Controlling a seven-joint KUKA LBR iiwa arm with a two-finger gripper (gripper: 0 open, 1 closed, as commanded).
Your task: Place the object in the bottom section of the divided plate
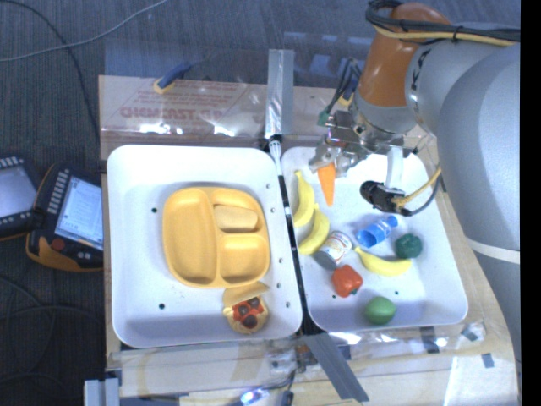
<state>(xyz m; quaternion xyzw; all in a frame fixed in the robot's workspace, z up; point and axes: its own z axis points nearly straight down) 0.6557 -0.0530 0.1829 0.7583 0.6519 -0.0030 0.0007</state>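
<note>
**Camera view: carrot at the gripper, plate still waiting**

Camera view puts the carrot point(326, 184) at the top of the right bin point(448, 299), point down, its broad end right under the gripper point(331, 161). It seems to hang from the fingers, yet the fingertips are lost in the clutter of the wrist, so I cannot tell whether they pinch it or how wide they stand.

As a judgement, the step in hand is the pick or the first lift: the carrot is still over the right bin, well apart from the plate point(215, 233). The plate, yellow and divided, lies in the left bin point(127, 252). Its top right section bears a pale tan block point(236, 218). Which section counts as the bottom one is not certain from this slant; probably the one nearest the lower edge of the view. The next move calls for a carry leftward over the wall between the bins, high enough to clear it, then a lowering into that section.

Near the carrot lie two bananas point(308, 218), a third banana point(385, 265), a small can point(336, 248), a blue bottle point(375, 231), a red piece point(347, 282) and two green pieces point(380, 309). A small toy point(247, 313) lies below the plate.

Behind the left bin, a clear bag point(182, 108) carries red lettering, too blurred to read. The can's label is too small to read.
</note>
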